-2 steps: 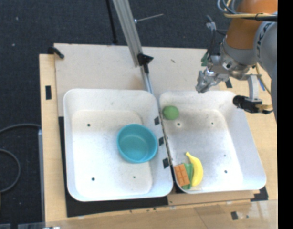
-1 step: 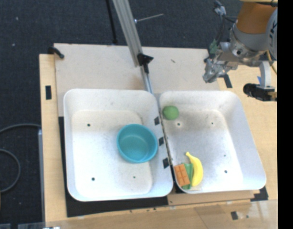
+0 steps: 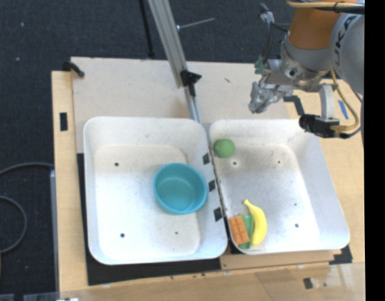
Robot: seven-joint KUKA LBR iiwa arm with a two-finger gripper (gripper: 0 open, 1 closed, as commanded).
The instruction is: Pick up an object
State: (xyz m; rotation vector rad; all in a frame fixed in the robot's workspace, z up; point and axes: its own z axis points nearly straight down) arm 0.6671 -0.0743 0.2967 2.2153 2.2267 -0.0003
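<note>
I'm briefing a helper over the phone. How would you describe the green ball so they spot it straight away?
Look at the right bin of the two white ones. The green ball sits in its far left corner, close to the wall shared with the other bin. It is round, plain green and alone, while the banana and orange block crowd the near left corner.

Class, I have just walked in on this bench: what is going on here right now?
A grey and orange robot arm reaches in from the right, its tool hanging above the far edge of the right bin. That bin holds a green ball, a banana and an orange block. A blue bowl sits in the left bin. Nothing is picked up yet.
</note>
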